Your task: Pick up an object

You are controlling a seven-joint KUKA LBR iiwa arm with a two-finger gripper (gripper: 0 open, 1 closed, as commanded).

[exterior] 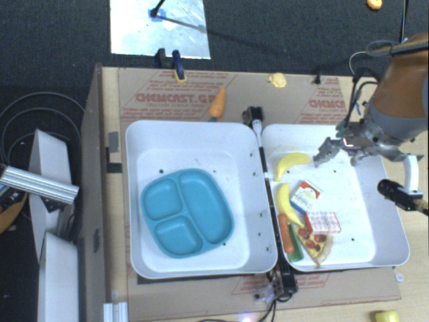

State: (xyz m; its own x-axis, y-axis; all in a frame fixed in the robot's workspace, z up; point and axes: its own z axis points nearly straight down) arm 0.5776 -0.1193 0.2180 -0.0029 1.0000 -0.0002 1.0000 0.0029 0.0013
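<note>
- Banana [293, 161] sits in the right bin [385, 243], just left of the gripper [328, 151] and a bit below it.
- Gripper hangs low over that bin, can't tell its state.
- Small carton [305, 196] lies further down-left.
- Blue tray [186, 210] is way off left.

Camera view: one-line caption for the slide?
Grey KUKA arm's gripper hovers over the right white bin above a yellow banana; the blue divided plastic tray sits in the left white bin.

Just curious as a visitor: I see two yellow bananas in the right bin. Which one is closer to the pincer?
The upper banana, lying just left of the pincer; the other banana sits lower, along the bin's left wall.
</note>
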